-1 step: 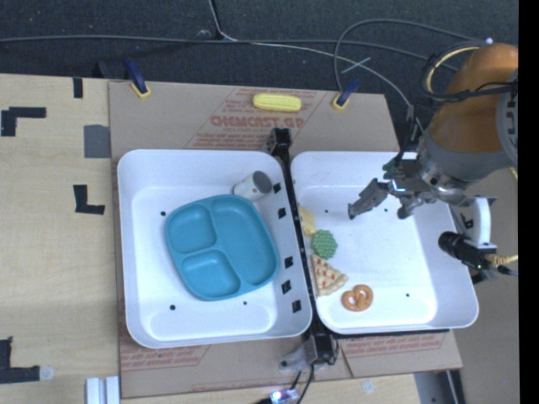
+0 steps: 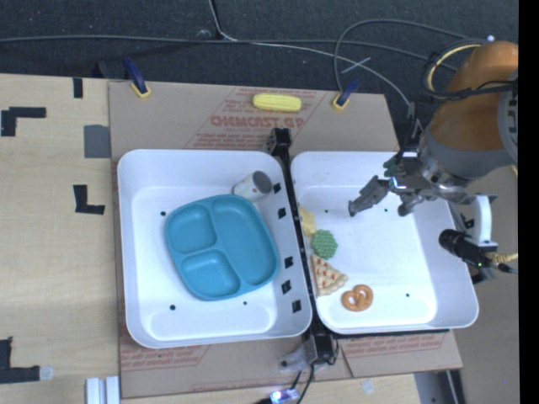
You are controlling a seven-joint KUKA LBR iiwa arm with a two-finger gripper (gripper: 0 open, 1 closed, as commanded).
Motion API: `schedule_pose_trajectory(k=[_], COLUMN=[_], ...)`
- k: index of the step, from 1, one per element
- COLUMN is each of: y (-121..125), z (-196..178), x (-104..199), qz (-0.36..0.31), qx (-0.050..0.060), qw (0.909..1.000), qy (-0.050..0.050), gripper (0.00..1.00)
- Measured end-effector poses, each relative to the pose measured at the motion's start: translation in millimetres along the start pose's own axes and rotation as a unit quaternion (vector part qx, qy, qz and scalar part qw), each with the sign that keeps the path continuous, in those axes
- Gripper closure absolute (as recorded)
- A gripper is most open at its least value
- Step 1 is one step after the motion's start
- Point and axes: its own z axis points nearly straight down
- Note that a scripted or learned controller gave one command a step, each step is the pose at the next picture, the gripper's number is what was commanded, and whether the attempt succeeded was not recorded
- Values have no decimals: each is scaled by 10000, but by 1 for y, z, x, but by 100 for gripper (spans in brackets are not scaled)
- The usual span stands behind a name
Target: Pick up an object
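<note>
Fingers of the gripper (image 2: 386, 197) are seen spread wide apart above the right bin (image 2: 421, 310), with nothing held between them and nothing touched. One dark finger is angled toward the left at the bin's middle, the other is set closer to the wrist. Along the left wall of that bin, a green round object (image 2: 324, 244), a waffle-patterned piece (image 2: 328, 273) and a pretzel (image 2: 357, 298) are laid, well apart from the gripper. A blue divided plate (image 2: 221, 247) and a small cup (image 2: 251, 185) are contained in the left bin (image 2: 143, 310). A yellow object (image 2: 276, 102) is placed on the cardboard beyond both bins.
</note>
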Motion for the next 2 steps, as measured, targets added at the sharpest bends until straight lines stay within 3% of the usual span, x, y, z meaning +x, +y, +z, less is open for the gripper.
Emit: schedule_pose_trajectory(k=[2], y=[7], z=[119], x=[4], qz=[0], qx=[25], qw=[10000], qy=[1], gripper=[0])
